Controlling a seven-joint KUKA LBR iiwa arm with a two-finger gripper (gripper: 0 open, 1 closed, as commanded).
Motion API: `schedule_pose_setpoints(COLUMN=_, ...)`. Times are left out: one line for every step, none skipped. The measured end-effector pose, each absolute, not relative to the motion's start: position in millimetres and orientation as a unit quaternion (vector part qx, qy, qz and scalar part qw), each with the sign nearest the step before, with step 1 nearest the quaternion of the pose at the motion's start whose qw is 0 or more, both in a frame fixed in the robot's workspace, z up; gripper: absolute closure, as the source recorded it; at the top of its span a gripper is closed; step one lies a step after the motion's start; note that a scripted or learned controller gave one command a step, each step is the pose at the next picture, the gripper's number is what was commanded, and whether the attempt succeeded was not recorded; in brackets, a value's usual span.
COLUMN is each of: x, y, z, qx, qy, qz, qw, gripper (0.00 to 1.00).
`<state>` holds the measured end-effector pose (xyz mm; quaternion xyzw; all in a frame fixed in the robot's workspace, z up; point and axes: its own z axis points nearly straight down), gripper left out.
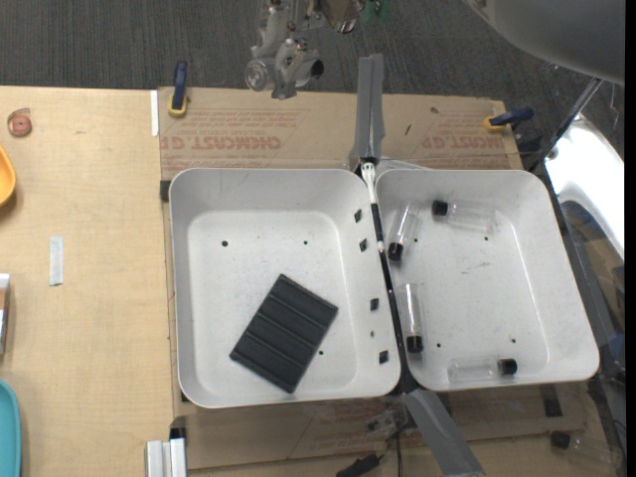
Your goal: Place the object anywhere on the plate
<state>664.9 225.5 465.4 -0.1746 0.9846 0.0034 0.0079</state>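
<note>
At top centre, gripper (283, 53) hovers clear of both bins, finger state indeterminate; plate (285, 332) awaits a tube (408, 318).

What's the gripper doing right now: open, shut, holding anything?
Gripper: cannot be told; it hangs above the far edge of the bench, behind the left bin, with nothing visible in it.

Desk (79, 296): light wood surface. Brown cardboard sheet (298, 132) lies on it, held by a blue-yellow clamp (178, 92) at left and another clamp (507, 119) at right. Two shallow white bins rest on the cardboard, side by side, touching: left bin (189, 296), right bin (556, 296).
</note>
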Motion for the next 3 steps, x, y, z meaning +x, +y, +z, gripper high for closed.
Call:
schedule_pose_setpoints(x=666.4, y=225, z=474, qx=-0.173, qy=0.985, qz=0.0043, qw=0.009, gripper=1.0)
schedule_pose_setpoints(x=668.0, y=225, z=482, qx=-0.172, qy=0.985, qz=0.0052, qw=0.011, gripper=1.0)
schedule_pose_setpoints(x=669.6, y=225, z=489, qx=-0.171, qy=0.985, qz=0.006, qw=0.012, gripper=1.0)
